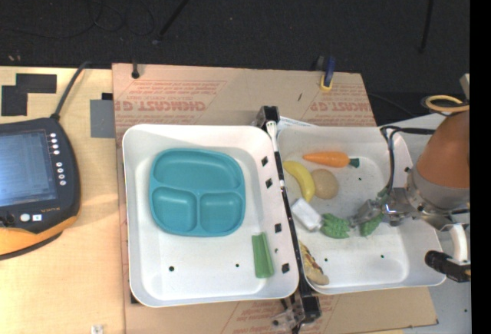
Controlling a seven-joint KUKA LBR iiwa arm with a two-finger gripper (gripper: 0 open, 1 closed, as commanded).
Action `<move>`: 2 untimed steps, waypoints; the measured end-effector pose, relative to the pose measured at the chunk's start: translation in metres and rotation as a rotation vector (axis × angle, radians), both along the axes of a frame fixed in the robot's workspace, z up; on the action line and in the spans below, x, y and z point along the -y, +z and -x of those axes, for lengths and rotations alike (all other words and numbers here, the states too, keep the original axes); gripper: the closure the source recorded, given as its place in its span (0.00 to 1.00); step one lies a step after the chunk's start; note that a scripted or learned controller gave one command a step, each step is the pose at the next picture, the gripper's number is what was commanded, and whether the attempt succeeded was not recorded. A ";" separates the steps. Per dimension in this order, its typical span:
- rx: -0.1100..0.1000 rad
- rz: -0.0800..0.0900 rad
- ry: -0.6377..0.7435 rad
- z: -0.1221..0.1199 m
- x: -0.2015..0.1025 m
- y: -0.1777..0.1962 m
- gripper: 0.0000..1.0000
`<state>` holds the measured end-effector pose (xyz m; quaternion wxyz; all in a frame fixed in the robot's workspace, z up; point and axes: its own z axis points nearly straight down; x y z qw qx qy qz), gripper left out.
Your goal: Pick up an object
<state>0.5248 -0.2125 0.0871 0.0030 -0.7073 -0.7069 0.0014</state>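
Pincer (371,215) sits low in the right bin (360,271), over a small green object (370,226). Whether it is spread or closed cannot be told. Just left of it lies a green leafy toy (334,227), then a white block (305,214). Further left and above: potato (326,185), banana (301,179), carrot (328,160).

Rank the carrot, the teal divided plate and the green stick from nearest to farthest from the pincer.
From the pincer in the right bin:
1. Carrot, same bin, toward its far side.
2. Green stick, left bin, near the divider.
3. Teal divided plate, left bin, farther left.
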 end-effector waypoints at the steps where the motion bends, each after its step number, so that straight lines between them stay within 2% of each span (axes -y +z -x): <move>1: 0.007 0.002 -0.007 -0.003 0.003 0.013 1.00; 2: 0.002 -0.003 0.008 -0.013 -0.095 0.011 1.00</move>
